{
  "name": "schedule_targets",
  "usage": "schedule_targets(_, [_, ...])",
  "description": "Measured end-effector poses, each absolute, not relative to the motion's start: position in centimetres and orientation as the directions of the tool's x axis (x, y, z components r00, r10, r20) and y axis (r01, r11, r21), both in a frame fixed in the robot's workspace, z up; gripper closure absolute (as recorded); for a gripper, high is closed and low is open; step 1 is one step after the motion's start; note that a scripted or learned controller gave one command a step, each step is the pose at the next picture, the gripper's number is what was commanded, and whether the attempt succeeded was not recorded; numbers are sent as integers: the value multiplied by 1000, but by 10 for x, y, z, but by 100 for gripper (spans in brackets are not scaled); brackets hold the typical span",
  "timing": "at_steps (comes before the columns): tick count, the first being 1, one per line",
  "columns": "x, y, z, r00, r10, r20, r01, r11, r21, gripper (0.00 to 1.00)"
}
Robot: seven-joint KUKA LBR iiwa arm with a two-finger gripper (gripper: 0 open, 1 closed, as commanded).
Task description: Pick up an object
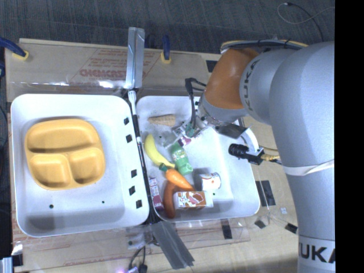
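My gripper (185, 133) reaches down into the upper middle of the right bin (242, 181), under the orange wrist band. Its tip is just above a green bottle (181, 160) and to the right of a yellow banana (151, 150). A tan bread roll (162, 119) lies up and to the left of the tip. Further toward the front lie an orange carrot (178, 178), a small white cup (209, 181) and a brown and white carton (190, 199). Nothing is visibly lifted.
The left bin (68, 209) holds a yellow compartment tray (65, 152). A metal divider with black clips (135, 147) runs between the bins. The grey arm (301, 124) covers the bench right of the right bin.
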State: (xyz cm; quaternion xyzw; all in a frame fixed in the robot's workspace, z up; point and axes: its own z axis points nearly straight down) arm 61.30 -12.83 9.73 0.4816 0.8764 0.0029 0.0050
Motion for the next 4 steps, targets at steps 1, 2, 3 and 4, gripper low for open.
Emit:
schedule_targets(1, [577, -122, 98, -522, 853, -14, 853, 522, 14, 0])
schedule_targets(2, [577, -121, 106, -526, 850, -8, 850, 526, 9, 100])
schedule_targets(3, [601, -67, 195, -418, 908, 2, 908, 418, -5, 100])
schedule_targets(4, [602, -66, 201, -424, 906, 4, 905, 424, -11, 100])
